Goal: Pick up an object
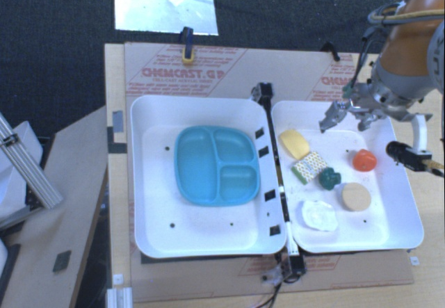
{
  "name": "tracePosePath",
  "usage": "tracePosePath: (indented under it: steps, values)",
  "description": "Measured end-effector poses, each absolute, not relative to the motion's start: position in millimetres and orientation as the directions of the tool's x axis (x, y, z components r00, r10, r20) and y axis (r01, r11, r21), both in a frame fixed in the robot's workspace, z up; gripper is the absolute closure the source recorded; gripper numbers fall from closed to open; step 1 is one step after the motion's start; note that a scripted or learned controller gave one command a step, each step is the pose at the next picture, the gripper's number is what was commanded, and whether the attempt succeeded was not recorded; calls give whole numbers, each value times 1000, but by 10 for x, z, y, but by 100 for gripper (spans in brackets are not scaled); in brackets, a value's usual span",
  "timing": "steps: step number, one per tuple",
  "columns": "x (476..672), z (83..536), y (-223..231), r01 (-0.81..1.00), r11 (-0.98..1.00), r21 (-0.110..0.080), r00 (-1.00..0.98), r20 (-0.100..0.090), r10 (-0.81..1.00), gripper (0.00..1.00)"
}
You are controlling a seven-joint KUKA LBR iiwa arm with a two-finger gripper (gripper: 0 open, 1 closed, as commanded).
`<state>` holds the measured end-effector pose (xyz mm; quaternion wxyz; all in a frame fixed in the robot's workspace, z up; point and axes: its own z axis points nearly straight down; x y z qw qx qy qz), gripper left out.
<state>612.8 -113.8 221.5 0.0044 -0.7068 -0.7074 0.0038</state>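
1. Left of centre on the surface (118, 181), the left bin (156, 230) holds a blue divided plate (215, 165). It looks stiff, smooth and flat, a poor thing to pinch, so I judge it no candidate.
2. Right of centre, in the right bin (396, 230), the yellow piece (295, 142) lies nearest the divider. It looks light and rounded, likely slick, best taken across its narrow width.
3. Below it, the chequered block (309, 167) has flat sides, the surest hold I can see. The dark green piece (329, 177) sits just beside it, crowding one side.
4. Lower down, the white disc (318, 215) and the tan disc (356, 197) lie flat, hard to get under.
5. The red piece (363, 160) sits apart toward the right, small and round.
6. My jaws (338, 114) hang in the upper right over the bin's back part, above all the pieces and touching none. They look spread and hold nothing; the yellow piece lies nearest, down and left.
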Motion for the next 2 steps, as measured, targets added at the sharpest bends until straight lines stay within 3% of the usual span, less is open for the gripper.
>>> tracePosePath:
  steps: [1, 2]
  values:
    - [6153, 2294, -1136, 1000, 3, 1, -3, 0, 1000, 0]
    - [6088, 1849, -1169, 1000, 1, 0, -1, 0, 1000, 0]
